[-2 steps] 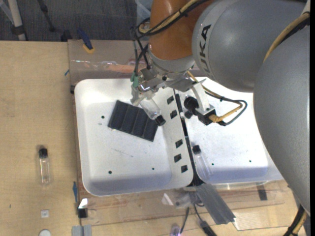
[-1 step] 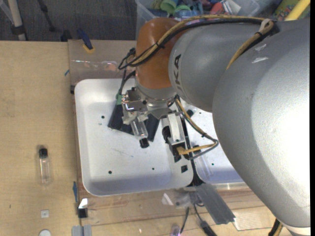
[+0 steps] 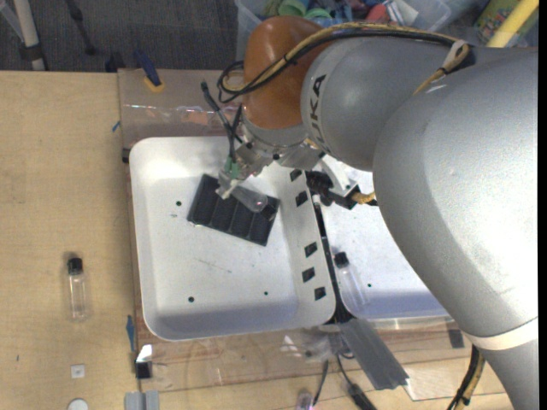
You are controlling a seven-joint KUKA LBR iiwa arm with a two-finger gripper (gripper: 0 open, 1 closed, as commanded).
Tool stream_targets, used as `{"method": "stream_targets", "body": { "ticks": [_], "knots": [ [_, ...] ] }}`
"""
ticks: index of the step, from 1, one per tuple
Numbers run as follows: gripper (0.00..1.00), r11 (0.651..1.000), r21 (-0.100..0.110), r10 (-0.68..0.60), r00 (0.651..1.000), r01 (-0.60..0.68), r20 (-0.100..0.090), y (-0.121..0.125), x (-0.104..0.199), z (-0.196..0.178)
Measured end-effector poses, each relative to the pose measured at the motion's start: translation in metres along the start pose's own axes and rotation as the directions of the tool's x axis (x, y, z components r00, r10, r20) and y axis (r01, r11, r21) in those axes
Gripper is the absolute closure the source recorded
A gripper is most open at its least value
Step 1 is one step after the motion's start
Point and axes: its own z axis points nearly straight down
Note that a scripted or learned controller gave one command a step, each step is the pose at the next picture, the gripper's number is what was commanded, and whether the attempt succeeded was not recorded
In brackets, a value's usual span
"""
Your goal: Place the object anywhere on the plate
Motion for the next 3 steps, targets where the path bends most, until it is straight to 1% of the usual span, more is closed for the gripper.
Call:
{"method": "stream_targets", "body": {
  "ticks": [1, 2, 3],
  "knots": [
    [1.0, 0.934, -0.002, -0.357, 0.934, 0.357, 0.001, 0.009, 0.025, -0.075],
    [1.0, 0.993, 0.004, 0.115, 0.993, -0.115, -0.002, 0.023, 0.062, -0.033],
    [1.0, 0.994, -0.005, 0.111, 0.994, -0.111, 0.0, -0.024, 0.044, 0.028]
  ]
}}
